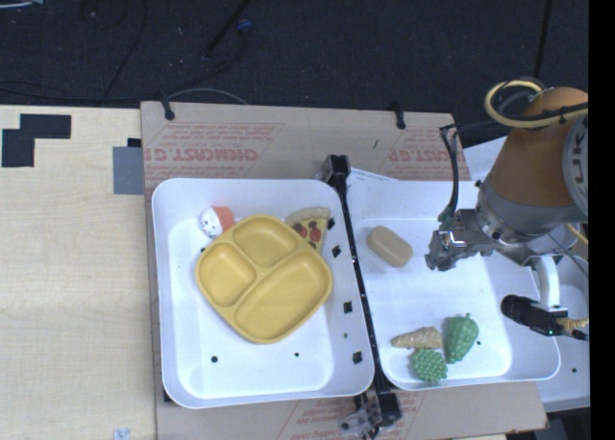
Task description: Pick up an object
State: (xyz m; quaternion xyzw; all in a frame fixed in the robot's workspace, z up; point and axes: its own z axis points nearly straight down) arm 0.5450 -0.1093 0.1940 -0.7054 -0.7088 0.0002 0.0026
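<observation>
With the gripper (444, 254) poised over the right bin (480, 371) in a state that cannot be told, the nearby tan bar (390, 246) is best approached squarely from above.

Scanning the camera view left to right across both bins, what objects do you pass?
Small white and orange toy → yellow divided plate → tan oval piece → gripper.

lab | robot bench (77, 265) – white bins (183, 371) – loose cables (231, 30)
</observation>
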